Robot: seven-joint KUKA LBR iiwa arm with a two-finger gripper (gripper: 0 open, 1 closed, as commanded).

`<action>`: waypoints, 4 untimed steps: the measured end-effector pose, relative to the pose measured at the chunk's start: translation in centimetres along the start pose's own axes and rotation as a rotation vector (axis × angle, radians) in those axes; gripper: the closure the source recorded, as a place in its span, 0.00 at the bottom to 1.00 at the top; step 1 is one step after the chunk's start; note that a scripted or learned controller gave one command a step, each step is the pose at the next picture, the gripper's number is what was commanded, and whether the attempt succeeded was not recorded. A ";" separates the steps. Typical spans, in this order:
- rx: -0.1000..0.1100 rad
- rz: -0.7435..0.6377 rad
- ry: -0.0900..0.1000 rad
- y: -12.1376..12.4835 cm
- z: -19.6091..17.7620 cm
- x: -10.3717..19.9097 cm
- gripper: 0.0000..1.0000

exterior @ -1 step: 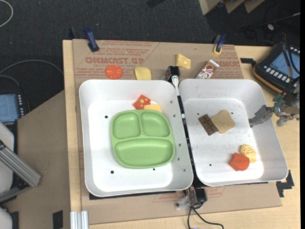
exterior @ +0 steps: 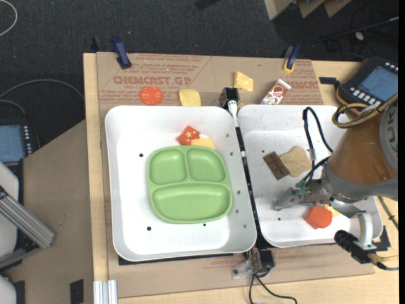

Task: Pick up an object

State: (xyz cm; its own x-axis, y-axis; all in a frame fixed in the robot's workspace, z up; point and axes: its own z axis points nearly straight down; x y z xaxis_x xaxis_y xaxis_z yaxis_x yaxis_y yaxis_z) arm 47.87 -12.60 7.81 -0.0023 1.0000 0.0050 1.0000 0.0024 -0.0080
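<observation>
Pincer (exterior: 283, 201) low in right bin (exterior: 278, 233), fingers look narrowly parted, nothing between them. Orange object (exterior: 320, 216) sits just beside the wrist, behind the tips. Risk: closing here grabs air, or arm nudges the orange object away.

Glossy plastic green tray (exterior: 188, 185), matt white bins (exterior: 126, 170)
</observation>
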 end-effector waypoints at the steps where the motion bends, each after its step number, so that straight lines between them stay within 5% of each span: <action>1: -0.006 0.004 0.002 4.3 -1.1 -9.6 0.00; 2: -0.022 -0.008 -0.006 6.7 -16.0 0.2 0.00; 3: 0.001 0.004 -0.002 2.4 -6.5 -0.6 0.00; 4: -0.013 -0.003 -0.007 9.0 -0.9 2.6 0.00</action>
State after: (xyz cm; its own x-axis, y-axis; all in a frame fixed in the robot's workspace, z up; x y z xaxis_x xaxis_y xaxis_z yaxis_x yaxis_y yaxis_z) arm 56.89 -9.99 8.69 -0.0052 1.0000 -0.0019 1.0000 0.0052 0.0045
